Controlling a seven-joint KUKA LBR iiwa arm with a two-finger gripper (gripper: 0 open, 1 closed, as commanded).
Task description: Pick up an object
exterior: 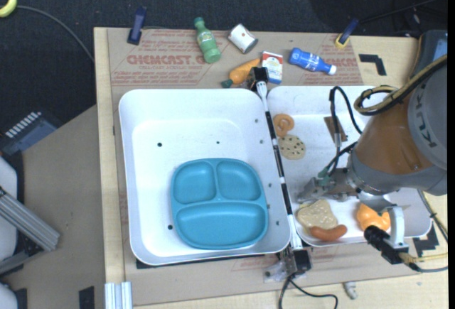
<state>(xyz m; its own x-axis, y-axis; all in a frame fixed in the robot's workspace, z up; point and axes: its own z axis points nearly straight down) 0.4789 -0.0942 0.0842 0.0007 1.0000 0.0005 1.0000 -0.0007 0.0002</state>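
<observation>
The right bin (306, 105) holds a small brown ring-shaped pastry (284, 123), a round speckled cookie (291, 148), a tan bread slice (316, 215), a red-brown sausage (328, 232) and an orange piece (373, 217). My gripper (315, 190) is low in this bin, just above the bread slice and left of the orange piece. The arm's wide orange band (387, 148) covers the bin's right half. I see nothing clearly held.
The left bin (142, 123) carries a blue divided plate (219, 202). Behind the bins on the bench lie a green bottle (207, 41), a white can (242, 38), a blue bottle (311, 61), a small carton (271, 67) and an orange toy (242, 73).
</observation>
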